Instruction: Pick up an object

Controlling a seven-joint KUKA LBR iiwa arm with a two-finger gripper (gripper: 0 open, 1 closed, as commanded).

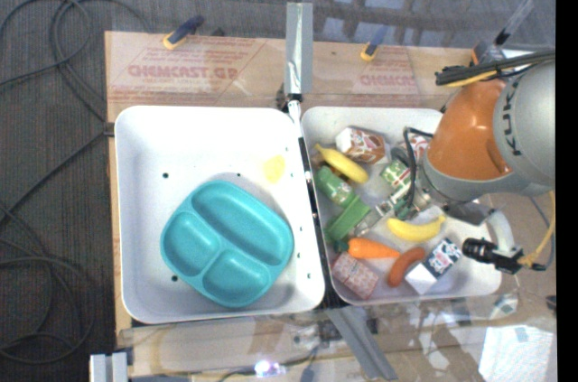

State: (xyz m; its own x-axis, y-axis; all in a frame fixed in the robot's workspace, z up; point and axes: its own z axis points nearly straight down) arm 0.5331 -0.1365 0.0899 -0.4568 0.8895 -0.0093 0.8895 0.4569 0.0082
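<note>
The arm's orange band is hanging right over the right bin, and the claw is down among the clutter there. Whether it is open, closed or gripping, I cannot tell: the wrist hides it from above.

Take the yellow banana as the landmark. It lies just below the claw, so it looks the likeliest object for this pick. Just left of it lies the orange carrot, with a red sausage-shaped piece beneath. Further left sit the green blocks; above those, a second banana beside a red-and-white packet. The toys are heaped together, presumably so any descent finds something.

Far left of the banana, the left bin holds a teal divided plate, tilted, and a small yellow scrap.

On the counter's brown board, red print reads "CHEMCAST GP". Packet labels are too small to read.
</note>
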